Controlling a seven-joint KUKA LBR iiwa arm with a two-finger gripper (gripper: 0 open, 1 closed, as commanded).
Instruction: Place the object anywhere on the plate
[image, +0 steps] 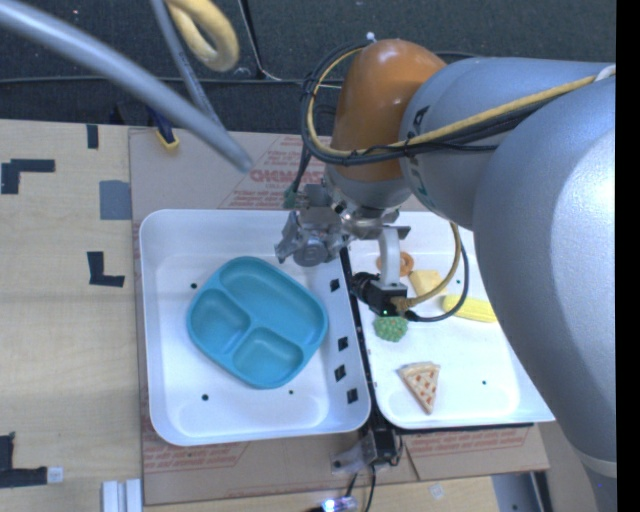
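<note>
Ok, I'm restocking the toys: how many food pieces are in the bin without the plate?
5 in view: pizza slice at the near end, green piece by the dividing wall, yellow piece beside the arm, pale wedge and orange piece farther back. The arm may hide more.

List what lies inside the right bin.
In the right bin: a pizza slice, a green broccoli-like piece, a yellow strip, a pale yellow wedge and an orange piece, partly hidden. The arm covers the bin's far right part, so anything there is unseen.
</note>
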